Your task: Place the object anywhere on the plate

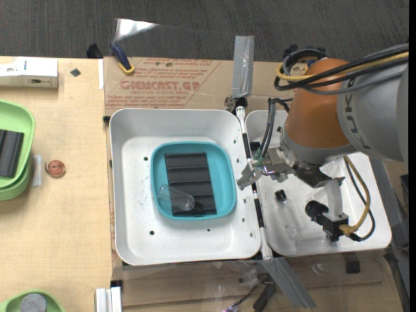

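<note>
- You see two white bins, the left bin (130, 194) and the right bin (377, 226), in smooth, slightly glossy plastic.
- The teal plate (224, 174) looks like smooth plastic with a soft sheen.
- The black ribbed object (190, 174) on it reads as matt.
- The clear cup (175, 199) is transparent, glossy plastic.
- The bench (58, 239) is pale, matt wood.
- The cardboard sheet (162, 80) is brown, matt, printed.
- The arm (377, 109) has a smooth grey shell and a satin orange band (315, 119).

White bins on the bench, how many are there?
2. The left white bin holds the teal plate; the right white bin sits beside it, partly hidden under the arm.
</note>
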Action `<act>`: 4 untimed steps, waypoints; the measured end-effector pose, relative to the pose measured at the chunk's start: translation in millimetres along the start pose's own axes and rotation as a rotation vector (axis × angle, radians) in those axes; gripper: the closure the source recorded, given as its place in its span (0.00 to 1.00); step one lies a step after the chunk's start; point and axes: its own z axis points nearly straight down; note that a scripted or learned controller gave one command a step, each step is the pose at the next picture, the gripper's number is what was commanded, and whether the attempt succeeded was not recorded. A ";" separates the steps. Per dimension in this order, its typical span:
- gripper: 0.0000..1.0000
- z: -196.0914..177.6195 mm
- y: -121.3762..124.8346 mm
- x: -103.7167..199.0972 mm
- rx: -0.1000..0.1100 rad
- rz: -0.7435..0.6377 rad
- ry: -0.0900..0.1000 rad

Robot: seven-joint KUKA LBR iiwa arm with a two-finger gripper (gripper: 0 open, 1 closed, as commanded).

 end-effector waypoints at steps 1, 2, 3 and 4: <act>0.00 0.0 0.0 0.0 0.000 0.000 0.000; 0.00 0.0 0.0 0.0 0.000 0.000 0.000; 0.00 0.0 0.0 0.0 0.000 0.000 0.000; 0.00 0.0 0.0 0.0 0.000 0.000 0.000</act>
